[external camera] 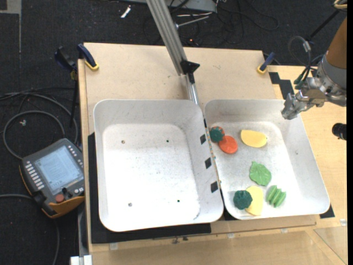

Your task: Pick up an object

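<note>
- Yellow and green pieces crowded at the near edge of the right bin (309, 164): a dark green lump (241, 199) touching a pale yellow piece (255, 199), with a ribbed bright green piece (276, 196) just beside them.
- Risk here: a descent onto this cluster likely to catch two pieces at once or nudge one against the near wall, none sitting clear of its neighbour.
- Slightly further back, a flat leafy green piece (260, 174), lying low and probably hard to pinch.
- Mid-bin, a yellow oval (253, 138) lying alone, the easiest target by the look of it; beside it an orange-red round piece (228, 144) touching a small green-and-orange one (216, 133) close to the divider.
- Left bin (110, 115) bare white, speckled.
- Furthest back, gripper (290, 110) poised over the right bin's far right corner, well apart from every piece; jaws' state impossible to tell, nothing seen between them.
- Wooden worktop (138, 70) beyond.
</note>
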Controlling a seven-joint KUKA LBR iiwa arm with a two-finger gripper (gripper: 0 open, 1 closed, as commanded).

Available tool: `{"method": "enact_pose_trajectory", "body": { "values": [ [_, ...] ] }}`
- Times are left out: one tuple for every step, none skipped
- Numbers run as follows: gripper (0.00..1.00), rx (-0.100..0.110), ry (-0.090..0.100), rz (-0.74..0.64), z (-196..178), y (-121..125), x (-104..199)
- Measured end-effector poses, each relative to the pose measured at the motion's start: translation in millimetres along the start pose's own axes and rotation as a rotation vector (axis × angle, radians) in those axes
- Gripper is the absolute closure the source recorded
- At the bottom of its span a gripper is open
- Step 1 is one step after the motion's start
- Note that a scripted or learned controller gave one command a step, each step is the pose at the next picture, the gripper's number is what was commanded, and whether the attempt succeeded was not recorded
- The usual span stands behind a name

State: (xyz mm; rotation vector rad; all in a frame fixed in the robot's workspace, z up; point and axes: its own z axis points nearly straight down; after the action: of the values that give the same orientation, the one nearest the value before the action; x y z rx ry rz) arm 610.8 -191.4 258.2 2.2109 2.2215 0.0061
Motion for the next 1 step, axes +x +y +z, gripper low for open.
{"method": "enact_pose_trajectory", "body": {
  "values": [
    [1.00,0.010,0.004,-0.002,11.0,-18.4,44.9]
  ]
}}
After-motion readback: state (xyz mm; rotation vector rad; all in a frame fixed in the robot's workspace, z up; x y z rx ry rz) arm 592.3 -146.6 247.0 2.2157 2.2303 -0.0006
